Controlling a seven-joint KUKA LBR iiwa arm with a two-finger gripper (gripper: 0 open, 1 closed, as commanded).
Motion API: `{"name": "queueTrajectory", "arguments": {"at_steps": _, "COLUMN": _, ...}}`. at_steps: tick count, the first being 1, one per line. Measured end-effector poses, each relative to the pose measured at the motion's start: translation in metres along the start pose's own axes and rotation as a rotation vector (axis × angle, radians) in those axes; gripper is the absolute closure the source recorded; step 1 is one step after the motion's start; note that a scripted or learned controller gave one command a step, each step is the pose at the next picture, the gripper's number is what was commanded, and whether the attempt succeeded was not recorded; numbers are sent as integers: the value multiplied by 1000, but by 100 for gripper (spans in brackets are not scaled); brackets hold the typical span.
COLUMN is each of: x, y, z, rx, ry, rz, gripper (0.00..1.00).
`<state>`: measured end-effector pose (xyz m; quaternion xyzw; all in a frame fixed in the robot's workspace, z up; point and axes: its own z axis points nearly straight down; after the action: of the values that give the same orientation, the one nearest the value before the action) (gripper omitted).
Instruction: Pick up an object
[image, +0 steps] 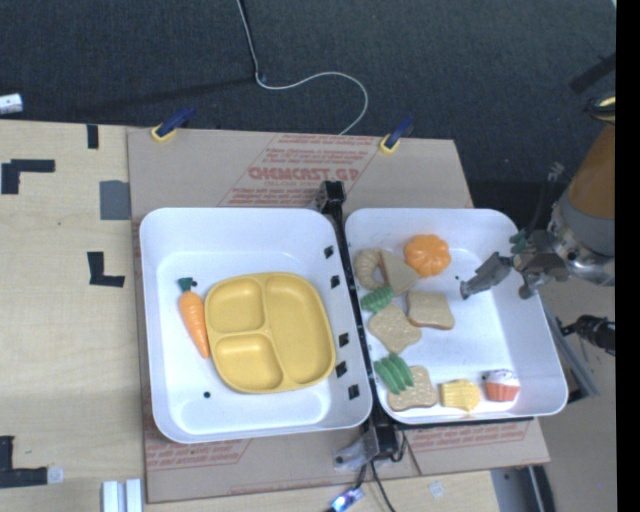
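Note:
The right bin (520, 330) holds several toy foods: an orange (427, 254), a bread slice (430, 310), a toast piece (393, 330), a pale ring-shaped pastry (368, 266), green vegetables (395, 373), a yellow cheese block (460, 395) and a small cupcake (500, 386). My gripper (505, 282) hangs over the right side of this bin, right of the orange and the bread slice. Its fingers (482, 279) are spread apart with nothing between them.
The left bin (160, 240) holds a yellow divided plate (270, 330) and a toy carrot (193, 315) beside it. A black divider (345, 300) runs between the bins. The grey arm with its orange band (590, 190) comes in from the right.

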<state>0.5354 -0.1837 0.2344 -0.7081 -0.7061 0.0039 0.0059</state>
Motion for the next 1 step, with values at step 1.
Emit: {"name": "queueTrajectory", "arguments": {"at_steps": 1, "x": 0, "y": 3, "z": -7, "rx": -12, "ry": -3, "rz": -4, "gripper": 0}}
